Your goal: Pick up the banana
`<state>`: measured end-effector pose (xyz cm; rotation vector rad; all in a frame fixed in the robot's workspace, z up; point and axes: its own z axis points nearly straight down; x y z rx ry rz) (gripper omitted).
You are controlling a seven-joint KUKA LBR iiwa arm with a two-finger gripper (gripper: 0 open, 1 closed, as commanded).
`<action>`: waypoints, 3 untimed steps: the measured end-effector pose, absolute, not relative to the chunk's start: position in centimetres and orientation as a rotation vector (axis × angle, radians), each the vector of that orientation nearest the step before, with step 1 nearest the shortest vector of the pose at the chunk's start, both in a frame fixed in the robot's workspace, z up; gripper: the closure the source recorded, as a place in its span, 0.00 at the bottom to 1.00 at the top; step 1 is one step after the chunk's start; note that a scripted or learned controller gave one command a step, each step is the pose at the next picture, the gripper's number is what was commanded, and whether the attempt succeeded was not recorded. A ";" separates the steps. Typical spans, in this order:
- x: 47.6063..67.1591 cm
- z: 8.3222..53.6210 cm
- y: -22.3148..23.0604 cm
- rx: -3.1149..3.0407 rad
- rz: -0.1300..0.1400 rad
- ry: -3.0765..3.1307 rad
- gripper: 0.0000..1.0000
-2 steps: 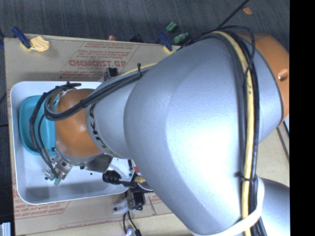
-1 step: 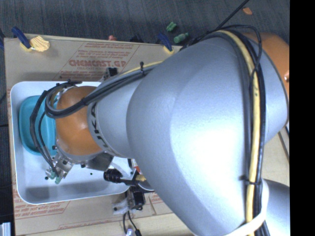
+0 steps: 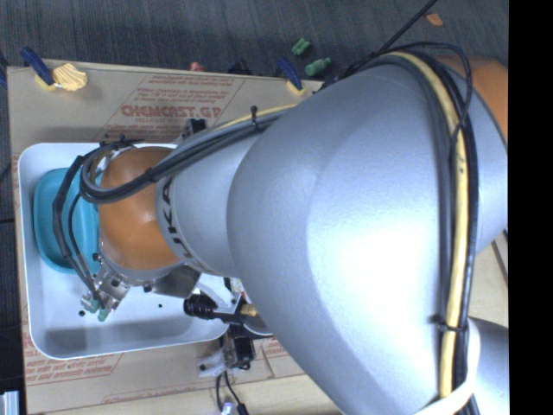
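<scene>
The gripper (image 3: 98, 303) hangs low in the left bin (image 3: 60, 342), close above its white floor, seen from behind the wrist, so whether it is open or closed cannot be told. Just up-view from it sits a blue bowl (image 3: 50, 225), partly covered by the orange band (image 3: 130, 219). The grey arm (image 3: 346, 232) blocks the rest of this bin and the bench to the right. Where the banana lies cannot be told; it is probably under the arm, so its direction and long axis remain a guess.
</scene>
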<state>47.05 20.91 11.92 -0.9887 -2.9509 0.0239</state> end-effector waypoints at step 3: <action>47.1 14.9 21.1 -0.973 0.028 -2.953 1.00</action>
